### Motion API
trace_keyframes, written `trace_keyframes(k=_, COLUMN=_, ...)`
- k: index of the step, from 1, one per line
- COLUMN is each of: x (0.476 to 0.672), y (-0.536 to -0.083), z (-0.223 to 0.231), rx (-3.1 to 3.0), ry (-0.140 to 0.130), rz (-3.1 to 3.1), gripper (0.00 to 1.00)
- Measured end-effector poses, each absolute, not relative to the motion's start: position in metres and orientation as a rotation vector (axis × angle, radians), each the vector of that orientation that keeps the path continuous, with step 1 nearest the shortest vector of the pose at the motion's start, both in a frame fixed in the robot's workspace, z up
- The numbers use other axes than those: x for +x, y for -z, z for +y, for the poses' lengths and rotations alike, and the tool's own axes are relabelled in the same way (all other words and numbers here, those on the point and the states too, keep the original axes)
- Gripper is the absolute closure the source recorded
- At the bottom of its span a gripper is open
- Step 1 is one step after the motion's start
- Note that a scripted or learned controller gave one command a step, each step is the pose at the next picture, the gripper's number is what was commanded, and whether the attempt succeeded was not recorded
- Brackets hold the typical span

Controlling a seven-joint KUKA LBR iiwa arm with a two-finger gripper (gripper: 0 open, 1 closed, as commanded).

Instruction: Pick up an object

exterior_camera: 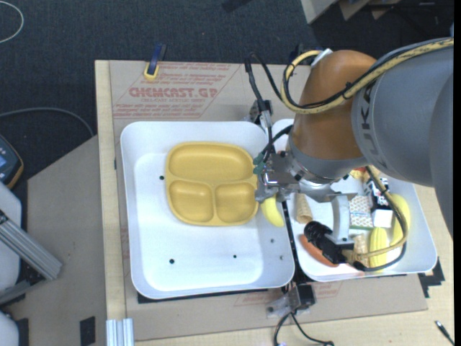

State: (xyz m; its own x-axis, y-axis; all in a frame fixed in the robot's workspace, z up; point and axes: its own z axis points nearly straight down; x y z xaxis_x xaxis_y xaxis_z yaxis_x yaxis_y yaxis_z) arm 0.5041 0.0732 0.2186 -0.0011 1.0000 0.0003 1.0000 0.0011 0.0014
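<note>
- Grey arm [403, 114], orange band: we log it over the right bin [425, 254].
- End effector [270, 182]: grip state we cannot tell.
- Yellow divided tray [209, 182]: left bin [144, 215].

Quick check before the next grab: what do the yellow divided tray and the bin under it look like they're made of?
The yellow divided tray looks like moulded plastic with a dull, matte finish: rounded compartment walls, one even colour, only soft highlights. The left bin looks like thin white plastic, smooth and slightly glossy, with rounded formed corners; coated metal can't be ruled out from this view.

Yellow clamp [153, 66] on cardboard sheet [180, 89]
</note>
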Motion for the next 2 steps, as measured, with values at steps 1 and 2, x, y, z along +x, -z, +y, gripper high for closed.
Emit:
trace_keyframes(k=1, x=0.4892, y=-0.2207, z=0.0680, rx=2.225, ry=0.004, rz=2.222, gripper=1.00)
trace_keyframes(k=2, x=0.4969, y=-0.2199, z=0.0666, rx=2.222, ry=-0.001, rz=2.221, gripper=1.00)
